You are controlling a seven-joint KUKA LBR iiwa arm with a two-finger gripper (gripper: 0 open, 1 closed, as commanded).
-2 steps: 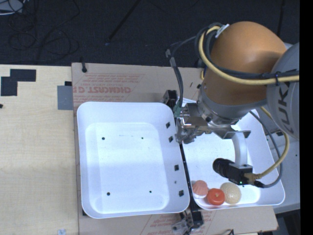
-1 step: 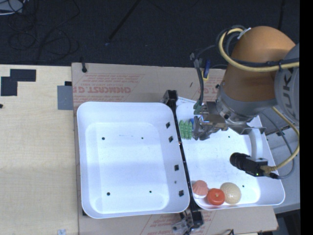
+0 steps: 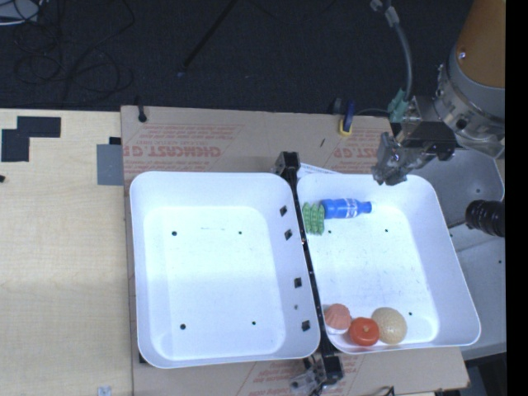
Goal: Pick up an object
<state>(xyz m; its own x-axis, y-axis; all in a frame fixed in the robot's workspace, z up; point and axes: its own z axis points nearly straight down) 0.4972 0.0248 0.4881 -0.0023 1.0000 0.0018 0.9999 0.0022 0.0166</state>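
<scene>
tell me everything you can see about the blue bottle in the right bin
The small blue plastic bottle lies on its side on the floor of the right white bin, near its far edge. Its length runs left to right in the view. A lighter, whitish band wraps its middle, and the right end narrows like a cap. Its left end sits against or very close to a small green ridged block; actual contact cannot be told. Nothing grips it; the hand hovers apart, above and to its right.

The single fixed camera looked down at a slant from above the bench. It framed both shallow white plastic bins (image 3: pixel 210 190) fully, from moderate height. The dark floor lay beyond, at the far side.
</scene>
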